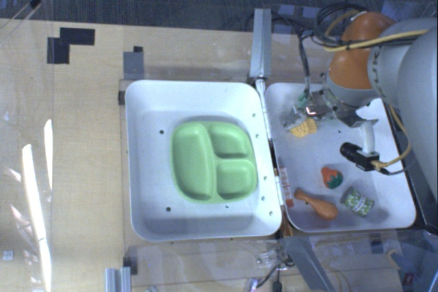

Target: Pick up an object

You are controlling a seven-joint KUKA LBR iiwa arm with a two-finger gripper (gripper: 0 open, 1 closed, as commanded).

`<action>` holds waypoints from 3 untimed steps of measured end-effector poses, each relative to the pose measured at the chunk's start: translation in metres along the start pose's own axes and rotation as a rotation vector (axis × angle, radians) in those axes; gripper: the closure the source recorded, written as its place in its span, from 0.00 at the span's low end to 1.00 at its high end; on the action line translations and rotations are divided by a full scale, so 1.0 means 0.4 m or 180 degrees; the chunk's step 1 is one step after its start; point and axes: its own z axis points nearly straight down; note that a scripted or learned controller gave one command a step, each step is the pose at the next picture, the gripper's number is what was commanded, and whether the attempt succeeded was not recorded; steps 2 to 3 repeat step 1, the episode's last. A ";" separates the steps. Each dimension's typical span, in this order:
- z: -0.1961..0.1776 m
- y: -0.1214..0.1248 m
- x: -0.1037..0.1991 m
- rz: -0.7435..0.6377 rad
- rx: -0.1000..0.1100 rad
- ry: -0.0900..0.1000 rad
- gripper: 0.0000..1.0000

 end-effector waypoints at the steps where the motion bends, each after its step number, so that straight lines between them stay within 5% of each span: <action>1: -0.215 0.072 0.182 0.0041 0.0028 0.0005 1.00; 3: -0.215 0.072 0.182 0.0041 0.0028 0.0005 1.00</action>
